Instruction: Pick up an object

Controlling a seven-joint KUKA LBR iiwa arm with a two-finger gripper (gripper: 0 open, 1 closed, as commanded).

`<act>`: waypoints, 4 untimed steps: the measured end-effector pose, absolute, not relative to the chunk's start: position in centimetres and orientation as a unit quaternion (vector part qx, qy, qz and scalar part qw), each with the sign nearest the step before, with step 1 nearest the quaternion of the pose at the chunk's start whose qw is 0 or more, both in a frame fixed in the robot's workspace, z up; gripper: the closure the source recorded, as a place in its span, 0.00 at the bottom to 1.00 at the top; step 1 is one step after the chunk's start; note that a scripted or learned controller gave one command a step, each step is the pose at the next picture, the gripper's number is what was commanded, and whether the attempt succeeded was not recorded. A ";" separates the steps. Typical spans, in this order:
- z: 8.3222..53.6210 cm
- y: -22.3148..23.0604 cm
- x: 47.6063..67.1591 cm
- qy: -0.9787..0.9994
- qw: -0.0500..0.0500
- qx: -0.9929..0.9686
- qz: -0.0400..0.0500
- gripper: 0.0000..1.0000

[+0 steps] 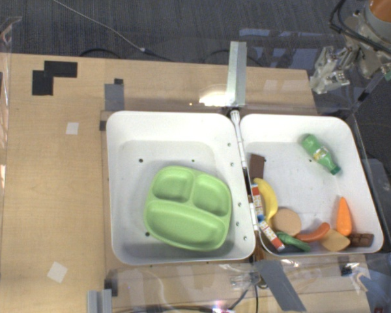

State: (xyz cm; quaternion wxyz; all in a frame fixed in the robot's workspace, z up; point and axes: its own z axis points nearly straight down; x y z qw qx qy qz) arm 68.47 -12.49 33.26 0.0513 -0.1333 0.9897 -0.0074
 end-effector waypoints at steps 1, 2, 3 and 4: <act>28.2 -19.0 67.0 0.988 0.004 -0.157 -0.001 1.00; 29.8 -18.7 67.3 0.987 0.012 -0.159 -0.003 1.00; 31.3 -18.6 67.6 0.987 0.018 -0.159 -0.004 1.00; 32.8 -18.5 67.8 0.987 0.025 -0.160 -0.006 1.00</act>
